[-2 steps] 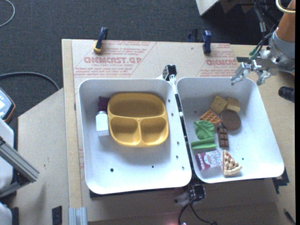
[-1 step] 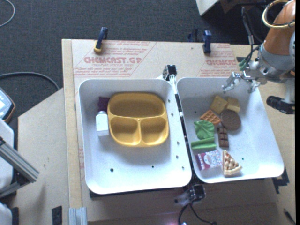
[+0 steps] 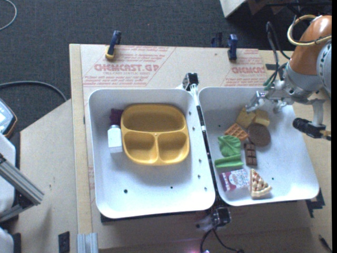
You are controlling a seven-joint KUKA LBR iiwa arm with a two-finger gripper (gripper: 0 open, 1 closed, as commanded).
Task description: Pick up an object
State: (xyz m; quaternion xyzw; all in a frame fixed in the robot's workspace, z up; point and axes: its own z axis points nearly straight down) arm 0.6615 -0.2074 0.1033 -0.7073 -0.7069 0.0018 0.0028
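Note:
The right bin [image 3: 295, 165] holds several toy foods. A tan block [image 3: 246, 117] and a smaller tan piece [image 3: 262, 121] lie near its back. In front of them are a brown round cookie [image 3: 259, 135], a waffle [image 3: 236, 132], a green leaf [image 3: 229, 144], a green pod [image 3: 229, 163], a chocolate bar [image 3: 250, 154], a red and white packet [image 3: 235, 179] and a pizza slice [image 3: 259, 185]. My gripper [image 3: 257, 103] hangs over the back of this bin, just above and behind the tan block. Nothing shows in its grasp.
The left bin [image 3: 105, 188] carries a yellow divided tray [image 3: 155, 133], a white bottle [image 3: 115, 139] at its left side and a purple item [image 3: 116, 114] behind the bottle. A ridge [image 3: 202, 136] separates the two bins. Clamps [image 3: 232, 45] stand at the board's back edge.

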